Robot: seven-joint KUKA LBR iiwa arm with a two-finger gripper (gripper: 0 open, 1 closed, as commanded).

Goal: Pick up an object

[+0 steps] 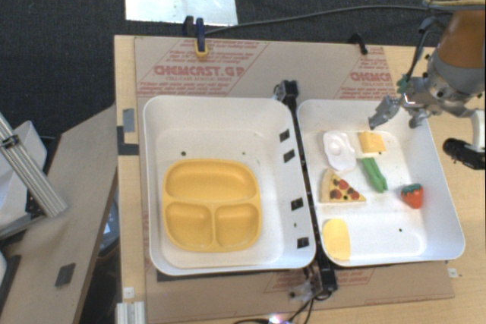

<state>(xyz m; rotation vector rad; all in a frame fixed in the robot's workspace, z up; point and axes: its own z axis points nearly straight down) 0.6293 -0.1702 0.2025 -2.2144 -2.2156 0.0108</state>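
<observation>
In the right bin (437,235) lie a white fried-egg piece (338,149), a yellow cheese square (370,143), a green pickle (373,173), a pizza slice (342,189), a red strawberry (411,196) and a yellow oval chip (336,237). My gripper (399,116) hangs over the bin's far side, just above and behind the cheese square. Its fingers are spread open and there is nothing between them. The grey arm with its orange band comes in from the upper right.
The left bin (163,125) holds a yellow divided plate (213,202). A black hinge strip (298,163) runs between the bins. Cardboard lies under both, and a cable crosses behind them.
</observation>
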